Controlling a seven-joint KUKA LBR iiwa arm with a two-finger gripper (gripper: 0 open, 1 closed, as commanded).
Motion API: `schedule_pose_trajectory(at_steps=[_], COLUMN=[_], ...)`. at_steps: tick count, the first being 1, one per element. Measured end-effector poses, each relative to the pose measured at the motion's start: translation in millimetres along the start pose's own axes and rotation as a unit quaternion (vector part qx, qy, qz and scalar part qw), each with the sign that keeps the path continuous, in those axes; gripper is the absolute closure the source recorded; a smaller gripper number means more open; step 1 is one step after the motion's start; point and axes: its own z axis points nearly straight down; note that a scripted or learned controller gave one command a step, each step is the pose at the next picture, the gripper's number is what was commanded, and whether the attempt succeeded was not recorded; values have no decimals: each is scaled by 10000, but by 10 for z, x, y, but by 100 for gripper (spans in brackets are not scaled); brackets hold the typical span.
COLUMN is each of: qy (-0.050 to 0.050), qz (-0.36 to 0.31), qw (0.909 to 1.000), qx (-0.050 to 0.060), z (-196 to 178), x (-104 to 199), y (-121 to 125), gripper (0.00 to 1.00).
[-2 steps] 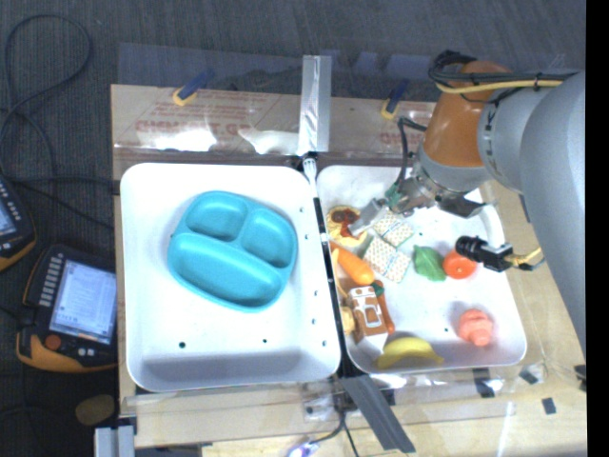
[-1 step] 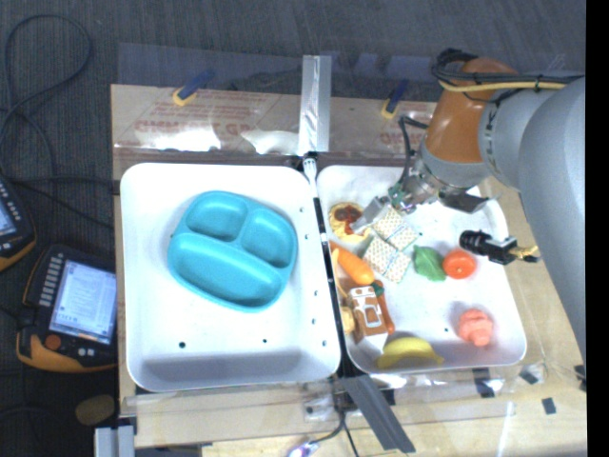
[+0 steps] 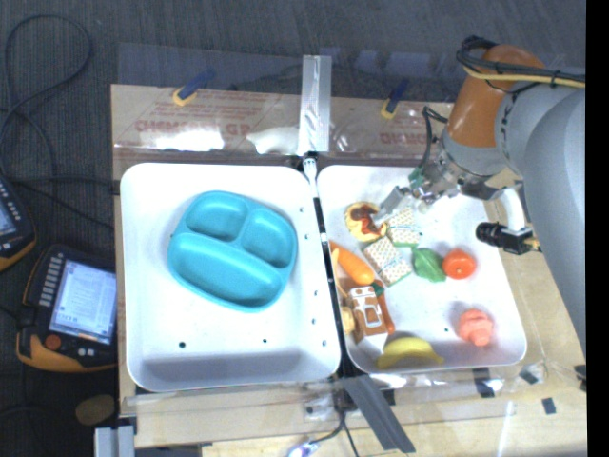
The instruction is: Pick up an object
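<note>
- On the far left, off the table, I see a pendant lying on the floor with its screen lit; it plays no part in the pick.
- The left bin holds a blue tray with three compartments, lying flat near the middle. I judge it too broad for a two-finger grasp, so I would not aim there.
- A clamp stands at the back over the seam between the bins, likely to keep them from sliding.
- The right bin carries the small things, mostly crowded toward its left wall: a donut, a carrot, a waffle, an orange box and a banana at the front rim.
- Further right, and more in the open, lie a green pepper touching a tomato, and a pink piece well apart from the rest.
- The end effector is low over the back of the right bin, just beside the donut and above the waffle. Its fingers look spread a little, with nothing between them, so I take it as open and empty.
- My judgement: the donut or waffle is the likely target, and the crowding there may spoil the grasp.
</note>
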Motion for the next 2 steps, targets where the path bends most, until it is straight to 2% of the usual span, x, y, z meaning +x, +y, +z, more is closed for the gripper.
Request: schedule_pose_trajectory(at_steps=[1, 2], qy=[-52, -40], qz=[1777, 1759], qw=[9840, 9842], qx=[116, 200], z=[118, -4], x=[252, 259], y=[29, 5], gripper=[0, 100])
